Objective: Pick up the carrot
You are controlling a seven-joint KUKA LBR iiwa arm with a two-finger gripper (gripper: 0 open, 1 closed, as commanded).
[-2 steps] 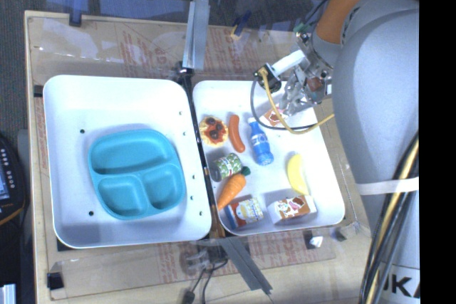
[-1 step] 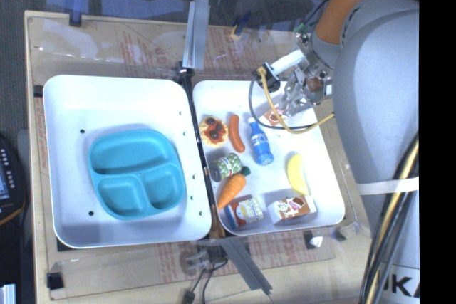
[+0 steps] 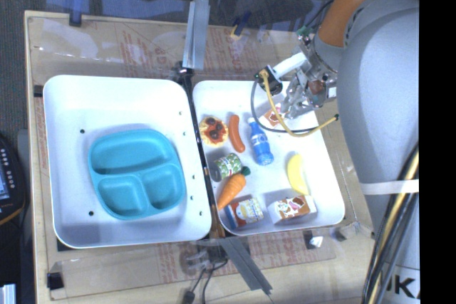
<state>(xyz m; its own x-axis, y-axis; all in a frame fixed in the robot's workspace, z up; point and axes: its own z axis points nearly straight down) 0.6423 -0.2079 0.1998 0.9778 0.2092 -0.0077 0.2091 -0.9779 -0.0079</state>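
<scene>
Carrot (image 3: 231, 189): lies in right bin (image 3: 326, 153), near its left wall. Gripper (image 3: 291, 105): above bin's far right corner; finger state cannot be told.

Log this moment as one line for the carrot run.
pincer: over right bin's far side | carrot: lying in right bin near left wall, untouched | tray: in left bin | pick: not yet done

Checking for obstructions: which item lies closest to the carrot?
The green can, touching the carrot's leafy end; the cartons, sausage and bottle lie farther off.
</scene>
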